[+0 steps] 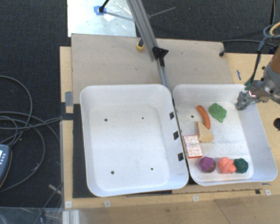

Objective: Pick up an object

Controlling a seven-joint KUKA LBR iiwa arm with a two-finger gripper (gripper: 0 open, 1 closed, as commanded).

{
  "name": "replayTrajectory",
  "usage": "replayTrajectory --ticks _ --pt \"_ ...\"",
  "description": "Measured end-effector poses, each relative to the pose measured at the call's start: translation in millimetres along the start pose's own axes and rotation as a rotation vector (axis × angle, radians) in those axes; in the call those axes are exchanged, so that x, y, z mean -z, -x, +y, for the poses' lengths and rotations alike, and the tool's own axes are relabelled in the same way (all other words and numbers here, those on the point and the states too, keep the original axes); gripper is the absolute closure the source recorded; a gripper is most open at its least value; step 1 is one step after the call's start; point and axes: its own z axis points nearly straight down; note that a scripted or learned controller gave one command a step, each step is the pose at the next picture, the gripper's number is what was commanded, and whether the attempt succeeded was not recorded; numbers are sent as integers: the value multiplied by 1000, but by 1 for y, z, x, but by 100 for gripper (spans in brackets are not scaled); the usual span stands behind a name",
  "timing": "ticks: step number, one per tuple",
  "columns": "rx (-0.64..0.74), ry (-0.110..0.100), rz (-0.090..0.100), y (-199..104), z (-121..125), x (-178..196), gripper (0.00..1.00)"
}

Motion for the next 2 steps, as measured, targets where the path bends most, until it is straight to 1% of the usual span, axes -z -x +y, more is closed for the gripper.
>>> replayTrajectory --ticks 1,2 --pt "0 0 0 1 -2 45 100" --pt "0 -2 0 1 -1 63 100"
